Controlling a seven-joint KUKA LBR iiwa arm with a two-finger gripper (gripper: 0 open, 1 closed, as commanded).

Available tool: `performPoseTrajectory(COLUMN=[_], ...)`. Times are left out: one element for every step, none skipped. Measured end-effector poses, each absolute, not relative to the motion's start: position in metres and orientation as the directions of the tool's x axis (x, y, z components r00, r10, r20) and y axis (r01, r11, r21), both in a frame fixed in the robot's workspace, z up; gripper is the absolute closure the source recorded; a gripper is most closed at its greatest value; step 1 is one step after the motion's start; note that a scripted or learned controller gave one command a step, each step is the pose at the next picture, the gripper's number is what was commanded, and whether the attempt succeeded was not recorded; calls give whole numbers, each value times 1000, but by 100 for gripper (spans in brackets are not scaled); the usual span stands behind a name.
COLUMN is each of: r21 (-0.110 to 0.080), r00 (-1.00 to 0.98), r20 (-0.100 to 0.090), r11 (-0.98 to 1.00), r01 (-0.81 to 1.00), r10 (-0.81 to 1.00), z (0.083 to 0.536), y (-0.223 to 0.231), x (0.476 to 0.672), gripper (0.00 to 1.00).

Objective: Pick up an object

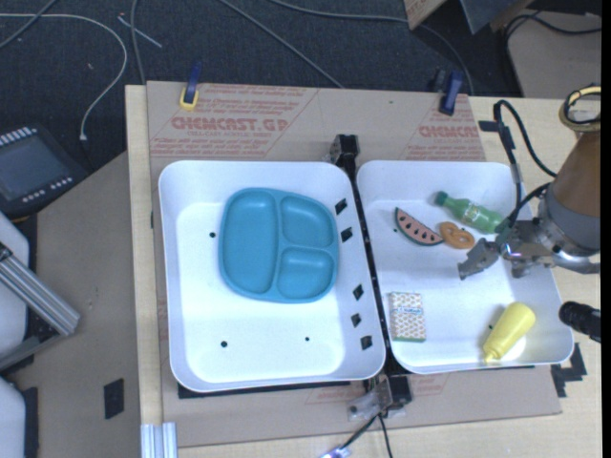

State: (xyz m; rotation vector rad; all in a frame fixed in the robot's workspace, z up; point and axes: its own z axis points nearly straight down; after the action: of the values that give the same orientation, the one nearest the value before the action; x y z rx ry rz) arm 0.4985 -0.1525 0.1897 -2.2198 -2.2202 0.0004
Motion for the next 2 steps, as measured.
performPoseTrajectory(r21=[-7, -5], r00=[1, 1], r20=[4, 3], r11=[-1, -1], r01=[1000, 1000], r10=[1000, 1000], z=[126, 82], y=[-153, -152], x=[497, 496], gripper=[0, 0])
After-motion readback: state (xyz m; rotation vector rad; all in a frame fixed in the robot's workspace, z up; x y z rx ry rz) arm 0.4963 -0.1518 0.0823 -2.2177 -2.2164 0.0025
